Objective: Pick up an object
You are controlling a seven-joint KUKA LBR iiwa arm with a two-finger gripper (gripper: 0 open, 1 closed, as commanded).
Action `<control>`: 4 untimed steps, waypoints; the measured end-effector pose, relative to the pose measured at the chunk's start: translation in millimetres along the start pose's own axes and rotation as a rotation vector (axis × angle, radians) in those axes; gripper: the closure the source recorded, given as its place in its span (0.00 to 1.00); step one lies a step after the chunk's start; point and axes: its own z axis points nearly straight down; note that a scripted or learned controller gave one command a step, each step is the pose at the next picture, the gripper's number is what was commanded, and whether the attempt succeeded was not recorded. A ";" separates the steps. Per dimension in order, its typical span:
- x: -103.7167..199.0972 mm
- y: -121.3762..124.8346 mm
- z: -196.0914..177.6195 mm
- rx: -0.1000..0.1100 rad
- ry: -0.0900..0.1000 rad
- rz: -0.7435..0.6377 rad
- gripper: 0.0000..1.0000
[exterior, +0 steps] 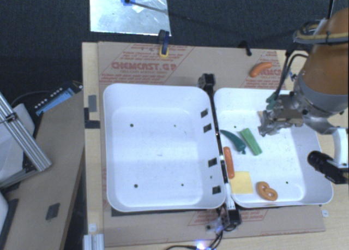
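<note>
Bins: two white bins sit side by side on the desk; the left bin [158, 145] fills the middle of the frame, the right bin [289, 189] lies at centre right.
Things to pick: all lie in the right bin, toward its left and lower part: a green block [251, 141], a dark teal pepper [233, 139] just beside it, a red sausage [228, 161] along the left wall, a yellow square [242, 182] and a brown pretzel [266, 190] near the lower edge.
Handling: they look like small toy foods, likely light and stiff, perhaps a little slick.
Best hold: the green block, across its narrow width near the middle; the flat yellow square looks hard to pinch.
Tool: the tool [268, 128] hangs over the upper part of the right bin, just right of and above the green block.
Tool state: I cannot tell how it is set; nothing is seen held in it.
</note>
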 end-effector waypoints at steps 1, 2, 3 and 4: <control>40.8 35.4 -64.9 -0.016 0.002 -0.009 1.00; -8.0 41.2 -16.0 -0.004 -0.002 0.003 1.00; 24.3 89.3 -64.8 -0.016 0.001 -0.007 1.00; 36.4 34.6 -192.4 -0.024 0.002 -0.006 1.00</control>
